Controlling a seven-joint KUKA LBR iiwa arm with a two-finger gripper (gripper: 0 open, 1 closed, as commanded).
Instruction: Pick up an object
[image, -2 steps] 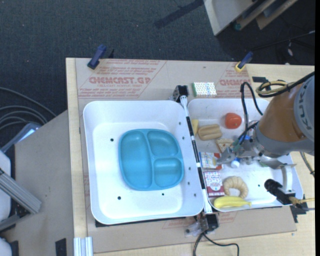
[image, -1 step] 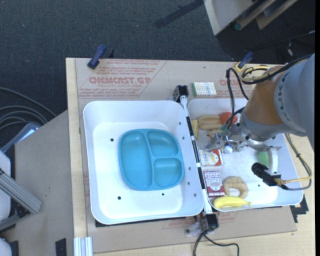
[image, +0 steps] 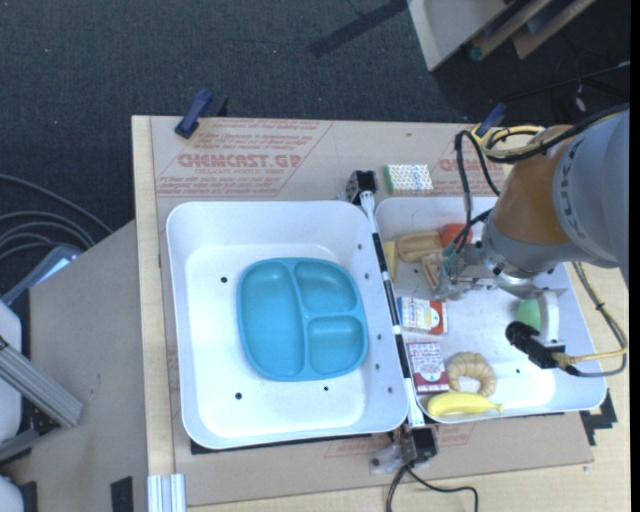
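Bright even overhead light, soft shadows, perhaps slight blur.

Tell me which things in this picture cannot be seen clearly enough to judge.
- End effector, camera view: too small and blurred against the items in the right bin.
- Green object: partly covered by the arm, its kind unclear.
- Print on the small packets: too small to read.
- Orange-red item: partly hidden behind the cables.

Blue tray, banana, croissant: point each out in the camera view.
Blue tray (image: 300, 318): camera view, left bin, on the divider between its compartments.
Banana (image: 462, 404): camera view, right bin's near edge, mid-length of the fruit.
Croissant (image: 471, 372): camera view, just above the banana, centre of the pastry.
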